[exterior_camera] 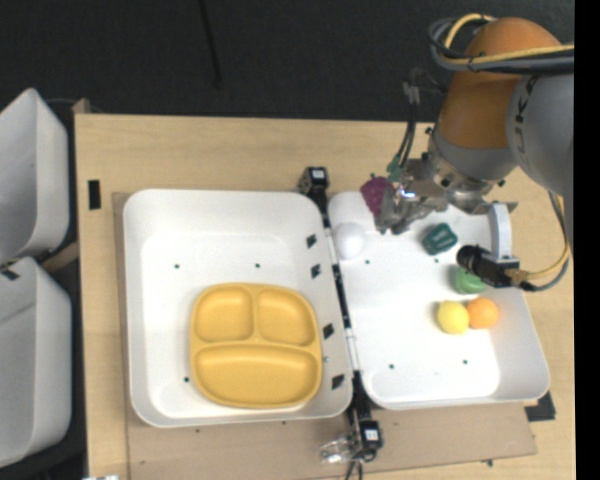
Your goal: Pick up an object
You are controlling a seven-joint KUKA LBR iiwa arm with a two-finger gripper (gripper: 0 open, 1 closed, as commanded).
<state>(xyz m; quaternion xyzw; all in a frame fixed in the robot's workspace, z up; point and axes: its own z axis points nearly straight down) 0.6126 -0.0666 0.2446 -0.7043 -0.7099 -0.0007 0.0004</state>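
Wooden bench (pixel 230 148) seen under two white bins. Gripper (pixel 398 204) positioned at right bin's (pixel 430 368) upper left; small purple object (pixel 376 192) apparently clamped between fingers. Yellow divided plastic tray (pixel 255 346) placed in left bin (pixel 160 268).

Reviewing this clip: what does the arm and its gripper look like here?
The arm is grey with a broad rounded orange band above the wrist. Yellow and dark cables loop over the orange part. The gripper below is a small cluster of dark and metallic parts.
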